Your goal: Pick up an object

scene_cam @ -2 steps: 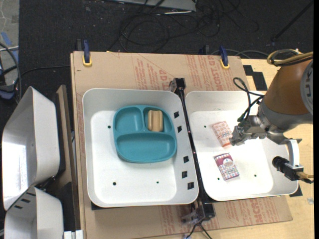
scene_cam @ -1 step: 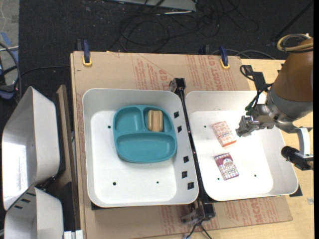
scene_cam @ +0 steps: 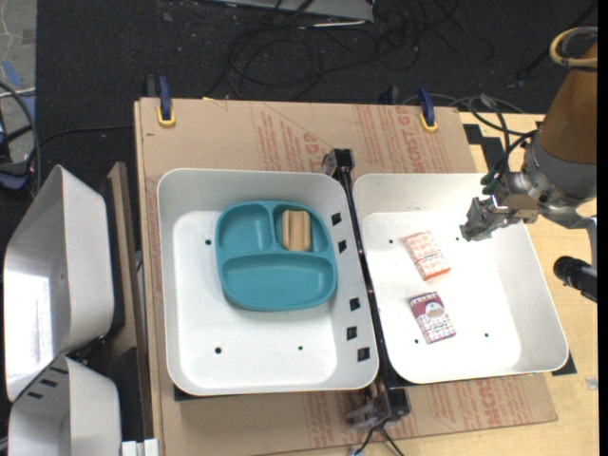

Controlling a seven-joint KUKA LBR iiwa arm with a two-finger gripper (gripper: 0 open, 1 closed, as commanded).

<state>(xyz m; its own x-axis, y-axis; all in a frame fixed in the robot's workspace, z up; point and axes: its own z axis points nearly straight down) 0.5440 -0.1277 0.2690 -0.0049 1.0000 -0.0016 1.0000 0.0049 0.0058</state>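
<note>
While the pincer (scene_cam: 478,221) hovers over the right bin (scene_cam: 532,350) near its 2 o'clock corner, nothing is visibly between its parts, and whether it stands wide or narrow cannot be told from this slant. The step in hand looks like the approach: no object is lifted yet.

Candidates for the pick lie in that same bin. A small pinkish packet (scene_cam: 427,256) sits at about 7 o'clock from the pincer, near it but apart. A second packet, darker red (scene_cam: 432,316), lies further along toward 6 o'clock, closer to the bin's middle. Both lie flat on the bin floor, apart from each other.

The next move probably calls for a short shift toward the nearer packet, then a descent. A flat packet gives little to grip, so it may slip.

Counted: 2 white bins, 2 packets in the right one, 1 teal divided tray (scene_cam: 275,269) in the left bin (scene_cam: 190,331), and 1 tan block (scene_cam: 296,230) in the tray's 1 o'clock compartment. All rest on the cardboard-covered surface (scene_cam: 285,131).
</note>
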